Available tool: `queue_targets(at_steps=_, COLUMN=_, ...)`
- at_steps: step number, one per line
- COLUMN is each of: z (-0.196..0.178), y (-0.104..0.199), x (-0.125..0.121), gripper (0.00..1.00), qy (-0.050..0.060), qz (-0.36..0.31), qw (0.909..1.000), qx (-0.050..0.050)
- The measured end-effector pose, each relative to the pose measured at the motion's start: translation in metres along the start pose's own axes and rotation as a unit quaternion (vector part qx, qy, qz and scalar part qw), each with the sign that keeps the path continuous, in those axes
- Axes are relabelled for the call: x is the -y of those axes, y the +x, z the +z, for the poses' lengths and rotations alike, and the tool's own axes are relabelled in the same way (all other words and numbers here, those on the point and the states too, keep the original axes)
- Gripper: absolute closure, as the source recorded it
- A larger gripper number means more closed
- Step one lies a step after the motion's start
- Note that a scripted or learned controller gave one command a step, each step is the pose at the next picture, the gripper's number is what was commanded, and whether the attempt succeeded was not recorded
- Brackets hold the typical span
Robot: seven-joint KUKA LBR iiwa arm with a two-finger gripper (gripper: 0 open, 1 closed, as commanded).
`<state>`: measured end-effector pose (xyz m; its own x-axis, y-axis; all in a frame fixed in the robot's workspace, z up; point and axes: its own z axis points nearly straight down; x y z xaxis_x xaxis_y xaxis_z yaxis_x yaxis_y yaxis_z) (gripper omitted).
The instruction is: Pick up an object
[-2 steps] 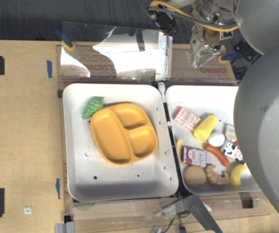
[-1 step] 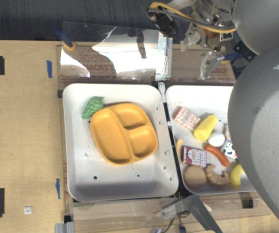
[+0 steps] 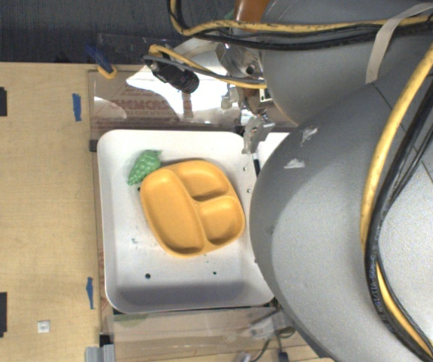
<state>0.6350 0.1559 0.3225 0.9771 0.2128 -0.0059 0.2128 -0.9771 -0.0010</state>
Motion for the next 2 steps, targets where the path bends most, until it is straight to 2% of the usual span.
queue_targets(at_steps=1, z=0.149, y=-0.063, x=0.011, gripper=0.00, qy=0.000, qz=-0.095, qw=0.9954, qx=0.003)
queue_targets(at_steps=2, z=0.196, y=-0.098, x=0.029, gripper=0.00, qy=0.001, qz=-0.117, qw=0.9932, qx=0.000)
